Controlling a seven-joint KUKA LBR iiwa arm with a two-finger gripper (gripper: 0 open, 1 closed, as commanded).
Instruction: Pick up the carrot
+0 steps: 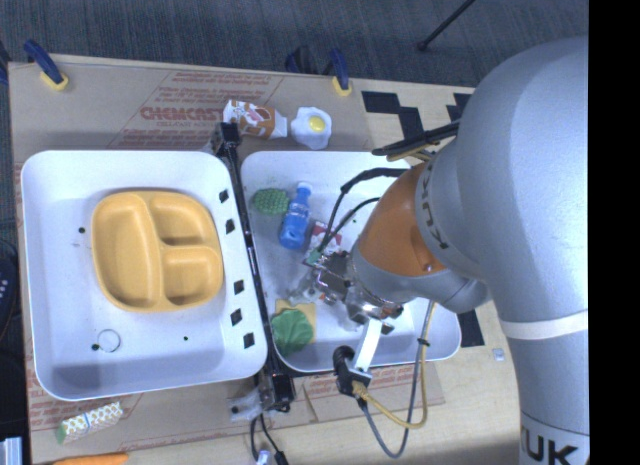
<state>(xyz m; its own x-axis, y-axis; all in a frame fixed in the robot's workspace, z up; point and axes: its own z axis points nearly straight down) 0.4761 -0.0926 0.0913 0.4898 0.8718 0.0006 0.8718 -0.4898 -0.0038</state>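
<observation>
Grey two-finger gripper (325, 275) sits low in the right white plastic bin (330, 160), centre frame; clenched or released, I cannot tell; the carrot (303, 310) – apparently the pale orange-yellow piece just below-left – likely light, stiff, slippery; grip mid-body

The arm (520, 203) is covering most of the right bin (262, 175), hiding the bin's right half and floor. The gripper (322, 275) is sitting low under the wrist; its fingers are blurring into cables and clutter, so their spacing is not readable. No carrot is showing clearly in the right bin; an orange sliver (95, 459) is running off the bottom left edge of the frame, too cropped to identify. A yellowish item (299, 311) beside the green object (292, 329) is lying partly under the gripper, shape unclear. The arm's base is getting cut off at the bottom right edge.
</observation>
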